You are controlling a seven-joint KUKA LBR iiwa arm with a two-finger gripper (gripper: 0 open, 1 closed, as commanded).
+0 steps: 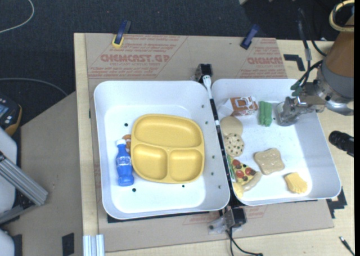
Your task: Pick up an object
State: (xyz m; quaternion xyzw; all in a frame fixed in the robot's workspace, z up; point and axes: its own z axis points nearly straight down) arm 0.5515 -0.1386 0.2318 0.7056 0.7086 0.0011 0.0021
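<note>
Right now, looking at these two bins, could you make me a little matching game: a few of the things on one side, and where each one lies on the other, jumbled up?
Things:
1. yellow tray
2. blue bottle
3. green block
4. pizza slice

Places:
A. right bin, near its front left corner
B. right bin, just left of the pincer
C. middle of the left bin
D. left bin, against the tray's left edge

Pairs: 1-C, 2-D, 3-B, 4-A
</note>
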